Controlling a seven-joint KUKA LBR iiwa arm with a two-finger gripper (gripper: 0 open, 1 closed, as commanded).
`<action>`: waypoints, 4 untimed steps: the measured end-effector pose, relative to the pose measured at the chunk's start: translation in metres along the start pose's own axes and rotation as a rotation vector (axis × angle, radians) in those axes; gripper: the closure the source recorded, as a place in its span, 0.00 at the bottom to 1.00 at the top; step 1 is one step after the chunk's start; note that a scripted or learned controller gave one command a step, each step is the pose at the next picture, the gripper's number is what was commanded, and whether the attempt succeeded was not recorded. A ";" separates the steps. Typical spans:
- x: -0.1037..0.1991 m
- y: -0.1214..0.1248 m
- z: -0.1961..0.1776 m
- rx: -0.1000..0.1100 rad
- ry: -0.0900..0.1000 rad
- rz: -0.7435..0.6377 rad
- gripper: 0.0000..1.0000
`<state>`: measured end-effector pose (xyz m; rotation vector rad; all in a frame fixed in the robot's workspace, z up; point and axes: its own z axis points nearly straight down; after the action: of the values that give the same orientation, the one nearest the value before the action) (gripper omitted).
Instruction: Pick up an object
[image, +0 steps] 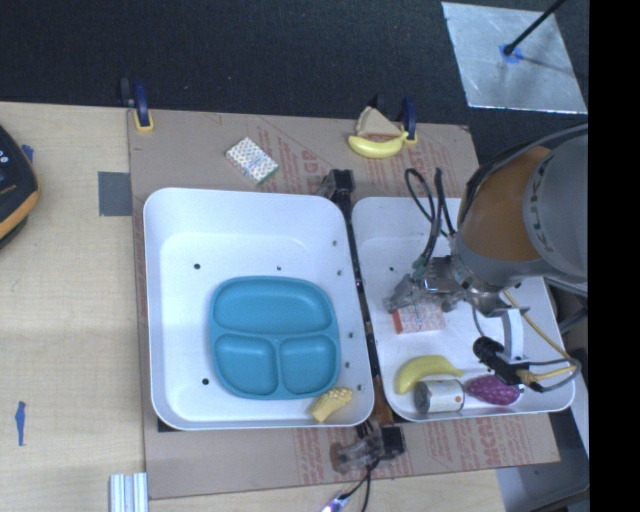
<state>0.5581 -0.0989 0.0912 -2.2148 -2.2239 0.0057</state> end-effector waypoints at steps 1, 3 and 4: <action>-0.031 0.024 -0.001 -0.003 0.000 0.001 0.00; 0.007 0.005 -0.001 -0.002 0.000 -0.002 0.00; 0.007 0.062 -0.001 -0.003 0.001 0.000 0.00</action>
<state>0.6205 -0.0919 0.0921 -2.2160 -2.2247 0.0021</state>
